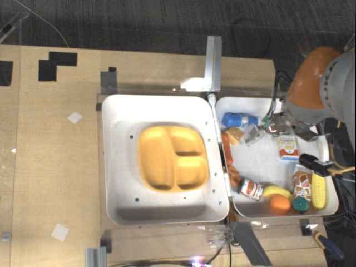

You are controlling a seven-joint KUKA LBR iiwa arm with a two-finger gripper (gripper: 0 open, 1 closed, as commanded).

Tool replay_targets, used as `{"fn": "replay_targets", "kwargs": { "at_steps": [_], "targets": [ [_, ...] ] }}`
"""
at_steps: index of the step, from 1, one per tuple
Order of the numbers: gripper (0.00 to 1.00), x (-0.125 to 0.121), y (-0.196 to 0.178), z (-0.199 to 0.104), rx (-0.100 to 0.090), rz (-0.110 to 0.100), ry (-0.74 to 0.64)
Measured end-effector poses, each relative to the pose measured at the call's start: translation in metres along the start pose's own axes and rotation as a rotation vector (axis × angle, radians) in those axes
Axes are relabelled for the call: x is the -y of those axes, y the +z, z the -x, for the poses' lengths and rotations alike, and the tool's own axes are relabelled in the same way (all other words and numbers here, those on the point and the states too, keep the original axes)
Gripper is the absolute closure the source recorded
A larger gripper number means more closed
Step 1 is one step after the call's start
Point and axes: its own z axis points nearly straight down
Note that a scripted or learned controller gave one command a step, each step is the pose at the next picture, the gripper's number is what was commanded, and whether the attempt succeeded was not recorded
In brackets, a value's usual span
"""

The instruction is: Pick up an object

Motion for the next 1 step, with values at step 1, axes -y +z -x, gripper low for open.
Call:
{"fn": "replay_targets", "kwargs": {
  "at_steps": [1],
  "targets": [
    [0.0, 0.0193, 0.0202, 0.0121, 0.001, 0.015, 0.312]
  ]
}}
